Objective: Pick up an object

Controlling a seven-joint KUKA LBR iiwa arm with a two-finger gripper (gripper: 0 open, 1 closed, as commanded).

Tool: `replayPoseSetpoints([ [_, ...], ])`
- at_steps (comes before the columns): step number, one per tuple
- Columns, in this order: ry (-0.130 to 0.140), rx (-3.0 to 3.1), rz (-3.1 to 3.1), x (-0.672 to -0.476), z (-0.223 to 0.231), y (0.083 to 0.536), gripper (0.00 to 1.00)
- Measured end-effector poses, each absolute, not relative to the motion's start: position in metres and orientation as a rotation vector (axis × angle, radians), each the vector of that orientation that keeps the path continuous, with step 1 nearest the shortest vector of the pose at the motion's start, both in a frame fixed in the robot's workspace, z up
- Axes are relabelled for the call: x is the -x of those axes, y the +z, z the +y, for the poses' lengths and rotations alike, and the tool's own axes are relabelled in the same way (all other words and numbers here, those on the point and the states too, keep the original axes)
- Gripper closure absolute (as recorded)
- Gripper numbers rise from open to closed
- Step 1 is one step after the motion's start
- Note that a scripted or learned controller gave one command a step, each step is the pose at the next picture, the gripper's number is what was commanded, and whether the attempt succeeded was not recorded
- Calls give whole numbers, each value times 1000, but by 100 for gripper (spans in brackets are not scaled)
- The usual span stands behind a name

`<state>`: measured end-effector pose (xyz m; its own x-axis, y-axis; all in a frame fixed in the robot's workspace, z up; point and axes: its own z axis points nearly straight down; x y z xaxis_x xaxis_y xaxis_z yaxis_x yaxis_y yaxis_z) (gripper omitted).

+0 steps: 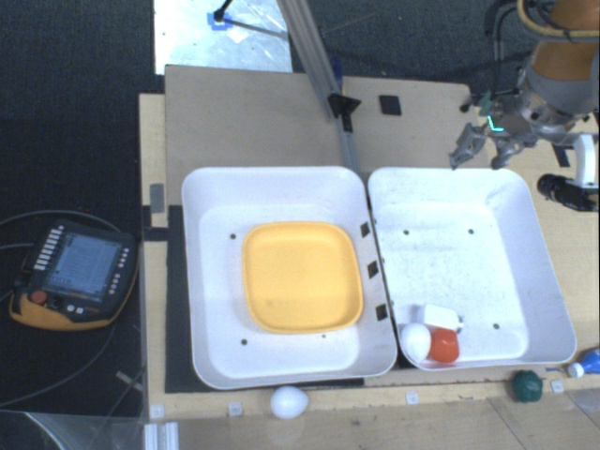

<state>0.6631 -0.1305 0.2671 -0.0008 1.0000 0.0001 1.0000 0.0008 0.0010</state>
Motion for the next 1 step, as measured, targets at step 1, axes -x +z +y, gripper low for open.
replayPoseSetpoints([
  [1, 1, -2220, 2222, -663, -130, 267, 0],
])
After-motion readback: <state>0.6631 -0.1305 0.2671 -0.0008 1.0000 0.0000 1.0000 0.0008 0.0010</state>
